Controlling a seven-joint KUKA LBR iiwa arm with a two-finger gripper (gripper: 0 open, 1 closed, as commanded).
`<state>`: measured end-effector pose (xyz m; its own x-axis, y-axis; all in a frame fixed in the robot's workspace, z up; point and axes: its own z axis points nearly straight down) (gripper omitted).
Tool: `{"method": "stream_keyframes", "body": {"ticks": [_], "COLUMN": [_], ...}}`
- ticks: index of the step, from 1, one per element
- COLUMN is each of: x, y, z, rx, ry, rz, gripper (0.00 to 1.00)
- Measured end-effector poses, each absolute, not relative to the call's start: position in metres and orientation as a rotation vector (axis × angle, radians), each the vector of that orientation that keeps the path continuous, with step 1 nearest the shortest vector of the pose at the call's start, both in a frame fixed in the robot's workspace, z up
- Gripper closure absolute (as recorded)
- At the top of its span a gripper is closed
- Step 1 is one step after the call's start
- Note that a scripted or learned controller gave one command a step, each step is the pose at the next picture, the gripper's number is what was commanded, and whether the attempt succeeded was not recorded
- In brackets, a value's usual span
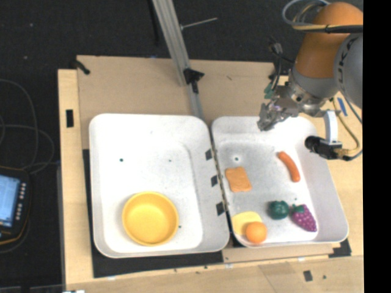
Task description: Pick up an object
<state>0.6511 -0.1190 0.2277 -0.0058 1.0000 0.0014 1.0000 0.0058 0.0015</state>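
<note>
Two white bins (107, 139) side by side, we note the gripper (267, 122) above the right bin's far rim, opening indiscernible, carrot (289, 165) apart below, orange (255, 231), grapes (303, 217), yellow bowl (149, 218) left.

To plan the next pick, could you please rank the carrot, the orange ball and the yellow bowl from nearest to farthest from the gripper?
Measured from the gripper:
1. Carrot, right bin, just below it.
2. Orange ball, right bin's near edge.
3. Yellow bowl, left bin.
</note>
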Motion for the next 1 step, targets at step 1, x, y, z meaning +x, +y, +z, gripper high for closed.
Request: {"method": "stream_keyframes", "body": {"ticks": [1], "x": [0.6242], "y": [-0.0787], "z": [0.2210], "rx": [2.217], "ry": [2.227], "rz": [-0.001], "gripper": [1.00]}}
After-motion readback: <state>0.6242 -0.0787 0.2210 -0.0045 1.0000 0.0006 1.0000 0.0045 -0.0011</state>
